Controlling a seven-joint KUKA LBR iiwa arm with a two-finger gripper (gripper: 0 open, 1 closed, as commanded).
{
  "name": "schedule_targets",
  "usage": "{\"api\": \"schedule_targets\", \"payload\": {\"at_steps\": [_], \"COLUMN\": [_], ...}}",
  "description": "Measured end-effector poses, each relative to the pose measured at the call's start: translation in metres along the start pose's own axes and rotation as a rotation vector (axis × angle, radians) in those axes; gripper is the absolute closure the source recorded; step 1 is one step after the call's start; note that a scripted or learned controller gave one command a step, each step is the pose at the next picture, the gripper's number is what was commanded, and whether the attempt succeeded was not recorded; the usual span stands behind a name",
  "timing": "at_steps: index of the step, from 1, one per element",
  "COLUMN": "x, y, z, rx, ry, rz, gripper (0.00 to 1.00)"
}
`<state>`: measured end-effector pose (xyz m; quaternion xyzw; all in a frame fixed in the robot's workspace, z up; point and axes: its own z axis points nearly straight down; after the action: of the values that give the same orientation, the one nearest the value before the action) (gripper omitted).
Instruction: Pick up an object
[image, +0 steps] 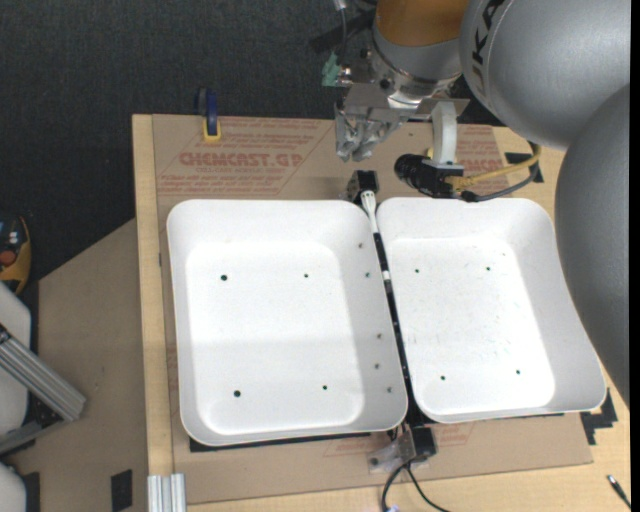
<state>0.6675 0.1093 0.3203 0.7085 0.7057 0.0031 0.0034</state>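
— What sits in the two bins?

— The left bin (190, 300) and the right bin (560, 300) lie side by side on the desk (160, 180), rims touching along a dark centre strip; their white floors show small dark dots and, in the right bin, fine specks; I can make out no object to pick.

— And the arm?

— The grey arm (580, 90) reaches in from the upper right, orange band above the wrist; the gripper (358, 135) hangs above the brown board beyond the bins' far rims; whether the fingers are open or closed, I cannot tell.
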Motion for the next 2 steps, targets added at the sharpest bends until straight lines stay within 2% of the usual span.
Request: {"api": "schedule_targets", "payload": {"at_steps": [1,2], "x": [0.094,0.075], "y": [-0.004,-0.001], "z": [0.074,0.009], "rx": [0.018,0.0], "ry": [0.002,0.002], "rz": [-0.012,-0.003], "gripper": [1.0,1.0]}}
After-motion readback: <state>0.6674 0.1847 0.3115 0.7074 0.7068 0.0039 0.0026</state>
